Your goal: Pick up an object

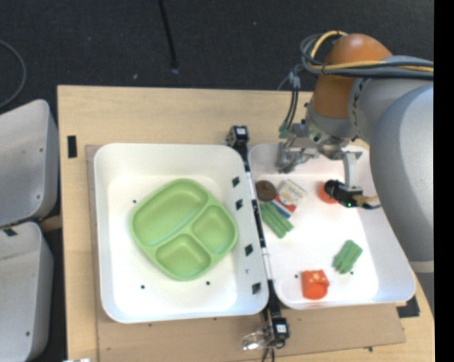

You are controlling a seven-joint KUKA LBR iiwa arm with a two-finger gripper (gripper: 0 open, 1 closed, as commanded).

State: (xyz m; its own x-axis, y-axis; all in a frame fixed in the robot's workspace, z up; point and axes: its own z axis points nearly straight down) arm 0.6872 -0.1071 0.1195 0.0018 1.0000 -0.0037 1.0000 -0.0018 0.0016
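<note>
Packet point(289, 194), white and red, lies untaken in the right-hand bin point(378, 232) beside a brown disc point(265, 191); the jaws hang just above its far side, apart or together I cannot tell. Grasp and lift remain.

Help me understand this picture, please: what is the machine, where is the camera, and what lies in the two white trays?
The machine is a single robot arm, grey with an orange band, reaching in from the right. Its gripper, the two-finger claw at its tip, hangs over the far end of the right bin. One fixed camera looks down on the bench at a slant. The left bin holds a green divided plate. The right bin holds a brown round piece, a small white packet, a green ridged piece, another green piece and a red block. Nothing looks lifted or held.
</note>
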